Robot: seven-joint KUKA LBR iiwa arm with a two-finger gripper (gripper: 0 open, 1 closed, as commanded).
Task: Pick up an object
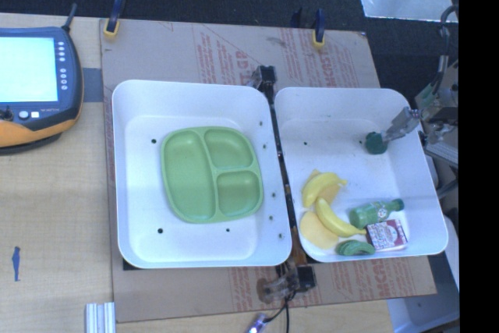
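Note:
The right bin (343,101) holds several small objects. A dark green round piece (376,143) lies near its far right side. My gripper (399,125) reaches in over the bin's right rim, its tip right beside that piece, apparently touching it. Toward the front of the bin lie two yellow bananas (331,216), a flat yellow piece (312,232), a green bottle (374,212), a red and white carton (387,235) and a green leafy item (355,248).
The left bin (129,168) bears a green divided plate (210,173). A teach pendant (35,86) rests on the bench at the far left. Clamps (114,18) hold the cardboard sheet under the bins.

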